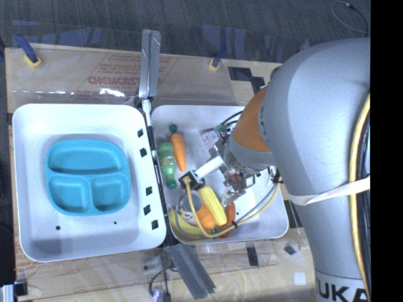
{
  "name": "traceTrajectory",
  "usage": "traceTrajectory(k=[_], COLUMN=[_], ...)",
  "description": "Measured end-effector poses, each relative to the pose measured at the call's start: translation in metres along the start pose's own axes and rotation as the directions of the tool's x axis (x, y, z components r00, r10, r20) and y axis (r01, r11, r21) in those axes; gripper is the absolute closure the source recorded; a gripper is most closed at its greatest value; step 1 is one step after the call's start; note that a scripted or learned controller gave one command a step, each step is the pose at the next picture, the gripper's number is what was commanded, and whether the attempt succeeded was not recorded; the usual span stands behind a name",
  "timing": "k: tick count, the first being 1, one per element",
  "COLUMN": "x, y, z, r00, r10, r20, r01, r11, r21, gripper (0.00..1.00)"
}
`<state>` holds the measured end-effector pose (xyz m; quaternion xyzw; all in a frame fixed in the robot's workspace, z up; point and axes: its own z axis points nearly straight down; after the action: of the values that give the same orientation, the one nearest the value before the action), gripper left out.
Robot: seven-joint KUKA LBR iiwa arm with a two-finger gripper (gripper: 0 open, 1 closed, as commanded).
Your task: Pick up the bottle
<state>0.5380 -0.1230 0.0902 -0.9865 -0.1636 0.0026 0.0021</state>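
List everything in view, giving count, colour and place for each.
bins: 2, white, side by side on the bench
divided tray: 1, blue, in the left bin
bottle: 1, green, left side of the right bin
carrot: 1, orange, just right of the bottle
corn cob: 1, yellow, front of the right bin
banana: 1, yellow, along the right bin's front wall
round fruit: 1, orange, beside the corn cob
arm: 1, grey with an orange band, over the right bin
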Motion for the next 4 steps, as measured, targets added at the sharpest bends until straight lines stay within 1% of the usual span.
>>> traceTrajectory(k=[1,2,3,4], x=[0.059,0.08,0.087,0.102], y=[0.093,0.006,0.07,0.043], z=[-0.137,-0.051,-0.08,-0.001], r00=[0.999,0.996,0.996,0.996], r10=[-0.054,-0.089,-0.094,-0.089], r20=[-0.004,0.001,-0.003,0.0], r01=[0.054,0.089,0.094,0.089], r11=[0.999,0.996,0.996,0.996], r21=[-0.002,0.001,-0.002,0.0], gripper=[0.0,0.0,0.0,0.0])
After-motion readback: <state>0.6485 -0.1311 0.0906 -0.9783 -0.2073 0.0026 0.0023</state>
